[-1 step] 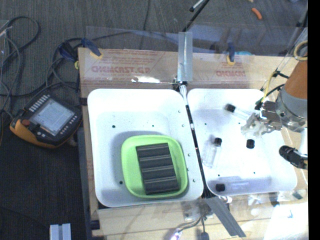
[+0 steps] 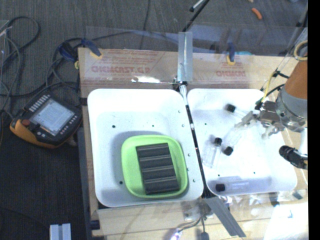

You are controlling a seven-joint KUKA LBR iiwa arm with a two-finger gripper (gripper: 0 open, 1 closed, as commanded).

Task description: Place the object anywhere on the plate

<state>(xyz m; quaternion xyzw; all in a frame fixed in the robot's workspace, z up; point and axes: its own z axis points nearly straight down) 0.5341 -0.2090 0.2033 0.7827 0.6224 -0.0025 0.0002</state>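
sitting on the green plate (image 2: 129, 154) is a dark ridged block (image 2: 158, 168); right of the plate, the claw (image 2: 267, 118) hovers, grip unreadable.

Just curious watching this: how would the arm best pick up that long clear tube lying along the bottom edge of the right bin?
Probably from above, across the clear tube's middle. It lies flat and almost parallel to the right bin's near wall, so fingers closing across its narrow width fit best.

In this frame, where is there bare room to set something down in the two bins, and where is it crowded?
Left bin: a bare band between its back wall and the green plate. The dark ridged block covers most of the plate, leaving its rim. Right bin: clear tubes crowd the middle beside the gripper; barest at the back left corner.
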